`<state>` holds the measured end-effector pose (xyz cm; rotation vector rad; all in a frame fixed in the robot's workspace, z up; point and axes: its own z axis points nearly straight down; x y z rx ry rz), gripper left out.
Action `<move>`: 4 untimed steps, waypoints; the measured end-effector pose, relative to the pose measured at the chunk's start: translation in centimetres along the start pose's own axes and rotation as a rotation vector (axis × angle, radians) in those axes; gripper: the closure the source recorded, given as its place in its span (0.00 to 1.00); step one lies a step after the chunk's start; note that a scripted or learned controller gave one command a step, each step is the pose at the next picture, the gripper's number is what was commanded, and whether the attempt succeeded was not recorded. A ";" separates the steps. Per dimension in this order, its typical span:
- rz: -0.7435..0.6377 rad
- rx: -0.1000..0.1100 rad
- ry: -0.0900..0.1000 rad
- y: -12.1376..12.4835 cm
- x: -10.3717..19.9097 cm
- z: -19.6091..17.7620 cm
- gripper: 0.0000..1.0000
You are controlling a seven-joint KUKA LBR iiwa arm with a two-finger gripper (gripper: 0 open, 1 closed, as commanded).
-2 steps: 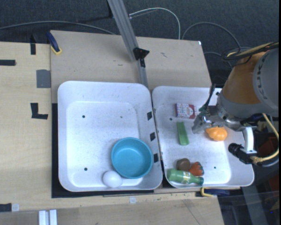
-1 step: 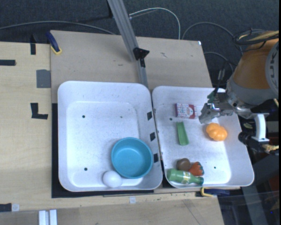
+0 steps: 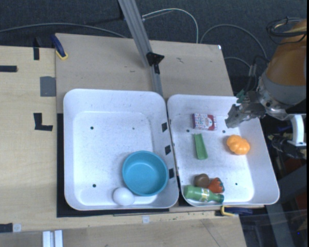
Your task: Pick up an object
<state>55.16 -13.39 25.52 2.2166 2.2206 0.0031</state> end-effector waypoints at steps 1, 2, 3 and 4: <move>-0.004 0.006 0.003 -0.2 5.1 -0.2 1.00; -0.003 0.006 0.003 -1.2 9.6 -0.4 1.00; -0.005 0.008 0.003 -2.5 15.5 1.2 1.00; -0.005 0.009 0.003 -4.6 20.9 2.2 1.00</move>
